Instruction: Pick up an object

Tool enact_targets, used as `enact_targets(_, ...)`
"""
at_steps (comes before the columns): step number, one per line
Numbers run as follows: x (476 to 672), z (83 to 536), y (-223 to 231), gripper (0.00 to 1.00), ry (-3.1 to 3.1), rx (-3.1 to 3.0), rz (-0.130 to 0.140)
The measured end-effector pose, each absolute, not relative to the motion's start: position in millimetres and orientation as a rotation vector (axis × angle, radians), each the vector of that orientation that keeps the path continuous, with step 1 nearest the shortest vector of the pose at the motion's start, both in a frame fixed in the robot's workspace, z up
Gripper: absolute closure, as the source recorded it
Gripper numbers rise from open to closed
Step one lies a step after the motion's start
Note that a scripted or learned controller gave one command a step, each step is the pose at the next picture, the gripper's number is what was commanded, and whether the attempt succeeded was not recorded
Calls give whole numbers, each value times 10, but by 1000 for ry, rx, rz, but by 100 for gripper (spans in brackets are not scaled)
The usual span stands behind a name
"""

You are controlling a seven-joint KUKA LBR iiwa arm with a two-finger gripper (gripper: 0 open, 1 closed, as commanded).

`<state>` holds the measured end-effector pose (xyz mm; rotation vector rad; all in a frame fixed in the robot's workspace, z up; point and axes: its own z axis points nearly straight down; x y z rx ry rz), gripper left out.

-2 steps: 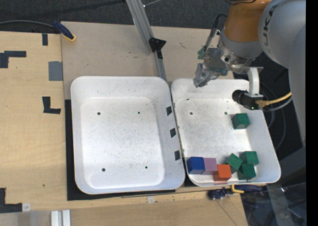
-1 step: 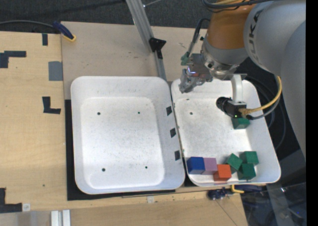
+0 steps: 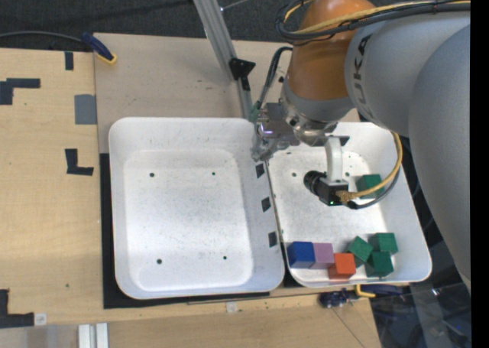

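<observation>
Over the upper left of the right bin point(image 3: 412, 209) hangs my gripper point(image 3: 265, 140), close to the wall between the two bins. No object shows between its tips. Along the right bin's near edge lie a blue cube point(image 3: 302, 253), a pale purple cube point(image 3: 323, 252), an orange cube point(image 3: 344, 264) and three dark green blocks point(image 3: 380, 263) in a cluster. Another green block point(image 3: 370, 183) lies in the middle right of that bin, under the arm's cable.
The left bin point(image 3: 183, 216) is bare white inside. A slanted metal rail point(image 3: 218, 25) runs from the top of the view down to the bins' far edge. The large grey arm point(image 3: 428, 109) covers the right side.
</observation>
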<state>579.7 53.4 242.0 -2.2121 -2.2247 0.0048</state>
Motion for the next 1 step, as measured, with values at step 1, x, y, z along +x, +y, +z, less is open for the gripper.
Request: enact_targets(1, 5420, 2371, 897, 100, -2224, -2214, 6)
